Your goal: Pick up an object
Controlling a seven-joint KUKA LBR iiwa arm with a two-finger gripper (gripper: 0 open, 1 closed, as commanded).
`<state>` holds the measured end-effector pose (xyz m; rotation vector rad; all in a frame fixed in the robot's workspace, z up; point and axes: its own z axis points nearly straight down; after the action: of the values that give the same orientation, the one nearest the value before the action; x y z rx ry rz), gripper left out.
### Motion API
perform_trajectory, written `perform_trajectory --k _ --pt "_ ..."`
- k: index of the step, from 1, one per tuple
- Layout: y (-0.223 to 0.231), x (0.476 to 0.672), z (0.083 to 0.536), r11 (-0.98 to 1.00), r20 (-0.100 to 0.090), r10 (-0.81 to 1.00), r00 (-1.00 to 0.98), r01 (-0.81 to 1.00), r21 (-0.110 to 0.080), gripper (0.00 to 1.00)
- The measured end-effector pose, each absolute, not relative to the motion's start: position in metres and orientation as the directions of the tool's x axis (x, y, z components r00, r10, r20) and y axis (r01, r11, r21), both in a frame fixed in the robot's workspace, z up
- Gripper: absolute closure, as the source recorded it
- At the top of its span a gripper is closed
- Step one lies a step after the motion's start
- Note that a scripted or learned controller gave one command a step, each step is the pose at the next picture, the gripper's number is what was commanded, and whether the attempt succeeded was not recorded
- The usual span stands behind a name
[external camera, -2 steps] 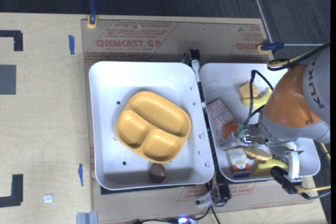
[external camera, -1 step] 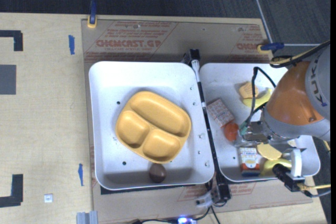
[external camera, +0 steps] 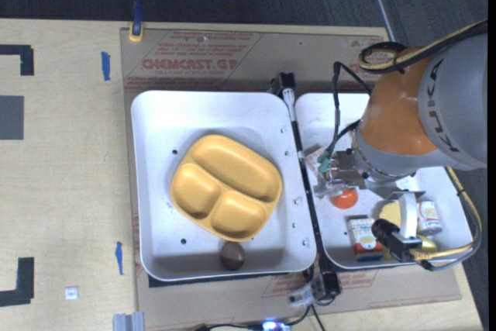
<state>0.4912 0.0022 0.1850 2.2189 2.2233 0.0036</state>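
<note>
The gripper [external camera: 335, 171] is seen low over the right bin [external camera: 310, 116], near its left wall; whether it is open or closed cannot be told (metal parts blur together). An orange-red ball [external camera: 344, 199] lies just beside it. A yellow tray [external camera: 225, 185] fills the left bin [external camera: 147, 167].

Glossy yellow plastic tray [external camera: 225, 186], wooden bench [external camera: 62, 190]

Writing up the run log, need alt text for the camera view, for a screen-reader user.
A grey and orange robot arm reaches from the right over the right bin, its gripper low above a small orange-red ball, beside a small box and a can. The left bin holds a yellow divided tray and a small brown ball.
</note>
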Motion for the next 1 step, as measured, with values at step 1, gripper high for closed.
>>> perform_trajectory --k 1 --pt "0.0016 0.491 0.1849 0.002 0.0 1.0 -0.002 1.0 0.001 0.0"
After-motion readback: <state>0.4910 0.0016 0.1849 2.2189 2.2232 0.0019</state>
